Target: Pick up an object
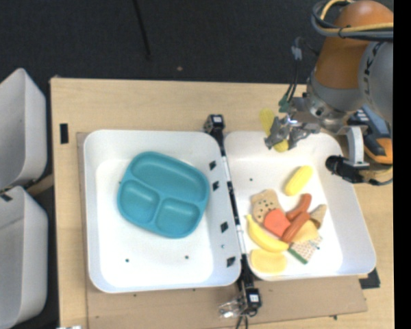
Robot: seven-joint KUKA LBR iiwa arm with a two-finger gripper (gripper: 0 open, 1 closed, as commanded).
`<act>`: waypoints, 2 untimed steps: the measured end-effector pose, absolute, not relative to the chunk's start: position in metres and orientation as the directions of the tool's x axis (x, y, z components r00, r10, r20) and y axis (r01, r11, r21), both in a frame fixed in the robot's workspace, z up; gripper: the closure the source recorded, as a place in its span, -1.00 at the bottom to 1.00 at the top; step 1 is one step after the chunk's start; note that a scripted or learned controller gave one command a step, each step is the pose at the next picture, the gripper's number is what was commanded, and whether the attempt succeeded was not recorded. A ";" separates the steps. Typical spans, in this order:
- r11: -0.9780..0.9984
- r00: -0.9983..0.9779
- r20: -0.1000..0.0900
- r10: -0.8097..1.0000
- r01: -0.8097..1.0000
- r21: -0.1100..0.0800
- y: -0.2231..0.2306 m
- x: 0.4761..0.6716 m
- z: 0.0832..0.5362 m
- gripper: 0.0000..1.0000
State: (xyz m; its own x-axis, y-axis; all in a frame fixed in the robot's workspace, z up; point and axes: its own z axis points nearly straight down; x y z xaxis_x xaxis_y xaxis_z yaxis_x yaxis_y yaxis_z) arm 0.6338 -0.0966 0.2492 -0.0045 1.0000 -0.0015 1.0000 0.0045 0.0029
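Note:
My gripper (285, 133) hangs over the far left corner of the right bin (353, 252). An elongated yellow object (266, 119) sticks out on both sides of the fingers, which are shut across its middle; it looks lifted off the bin floor. Below it, in the right bin, lie a yellow oval piece (298, 179), a brown cracker (263, 203), a red sausage (299, 210), an orange-red block (276, 221), a banana (263, 237) and a pale yellow slice (268, 260).
A teal divided plate (163, 194) lies in the left bin (96, 252). A black hinge strip (226, 197) runs between the bins. The grey and orange arm (342, 53) stands at the far right, with black cabling (346, 166) by the right bin's rim.

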 end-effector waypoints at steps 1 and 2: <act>0.005 -0.005 -0.003 1.000 1.000 -0.001 -0.097 0.637 0.235 1.00; 0.005 -0.005 -0.001 1.000 1.000 0.002 -0.093 0.635 0.248 1.00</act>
